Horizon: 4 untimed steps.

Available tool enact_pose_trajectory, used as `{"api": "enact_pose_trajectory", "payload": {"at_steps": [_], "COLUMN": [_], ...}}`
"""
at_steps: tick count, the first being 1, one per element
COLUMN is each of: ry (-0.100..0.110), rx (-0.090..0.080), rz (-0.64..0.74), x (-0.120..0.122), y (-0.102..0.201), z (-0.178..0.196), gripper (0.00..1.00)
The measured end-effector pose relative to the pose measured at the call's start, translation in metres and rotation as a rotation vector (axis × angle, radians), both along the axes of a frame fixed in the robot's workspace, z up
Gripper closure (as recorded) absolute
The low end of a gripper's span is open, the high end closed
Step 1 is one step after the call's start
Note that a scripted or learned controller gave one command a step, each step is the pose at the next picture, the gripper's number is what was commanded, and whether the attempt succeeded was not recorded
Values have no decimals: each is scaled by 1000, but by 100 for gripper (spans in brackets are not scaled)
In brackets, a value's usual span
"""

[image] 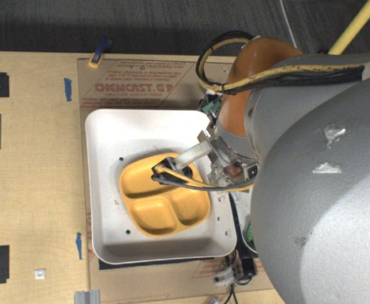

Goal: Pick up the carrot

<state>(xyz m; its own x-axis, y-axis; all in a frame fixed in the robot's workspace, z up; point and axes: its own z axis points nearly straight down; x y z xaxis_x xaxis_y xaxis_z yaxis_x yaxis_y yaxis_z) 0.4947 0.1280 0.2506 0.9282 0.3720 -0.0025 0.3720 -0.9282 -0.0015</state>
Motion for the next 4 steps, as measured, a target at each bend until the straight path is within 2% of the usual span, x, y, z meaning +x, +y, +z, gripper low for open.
{"api": "enact_pose_trajectory", "payload": {"at_steps": [1,2,3,4], "ry": [2,2,-3,-4], "rx": [1,1,0,-1], "rz": [-26,-180,-171,-156], "x": [-16,-11,-15,-15], "y": [-34,-39,-11,-4], "z": [13,-65,-20,5], "gripper": [100,100,100,100]}}
